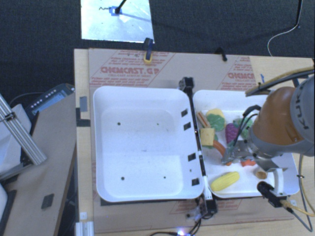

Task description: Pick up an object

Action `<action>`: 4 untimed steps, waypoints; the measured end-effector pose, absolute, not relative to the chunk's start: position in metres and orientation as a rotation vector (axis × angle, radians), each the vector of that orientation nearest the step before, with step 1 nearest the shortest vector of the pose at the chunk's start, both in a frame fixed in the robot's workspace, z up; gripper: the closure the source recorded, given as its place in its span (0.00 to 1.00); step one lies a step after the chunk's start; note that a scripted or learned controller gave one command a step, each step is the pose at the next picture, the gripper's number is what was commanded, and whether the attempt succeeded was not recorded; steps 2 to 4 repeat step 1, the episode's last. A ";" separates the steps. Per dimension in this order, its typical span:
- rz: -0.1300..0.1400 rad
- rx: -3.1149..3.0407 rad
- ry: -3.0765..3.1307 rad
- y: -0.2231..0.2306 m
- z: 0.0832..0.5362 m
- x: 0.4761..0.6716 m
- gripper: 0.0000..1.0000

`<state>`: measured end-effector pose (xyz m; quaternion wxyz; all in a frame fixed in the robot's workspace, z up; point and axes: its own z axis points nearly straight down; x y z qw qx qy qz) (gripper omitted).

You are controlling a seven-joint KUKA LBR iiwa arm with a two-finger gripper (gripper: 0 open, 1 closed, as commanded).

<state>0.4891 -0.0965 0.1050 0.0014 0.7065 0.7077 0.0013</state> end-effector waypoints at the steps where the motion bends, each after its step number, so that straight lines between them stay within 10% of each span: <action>1: 0.018 2.200 2.236 0.021 0.189 0.510 1.00; 4: 0.018 2.200 2.236 0.021 0.189 0.510 1.00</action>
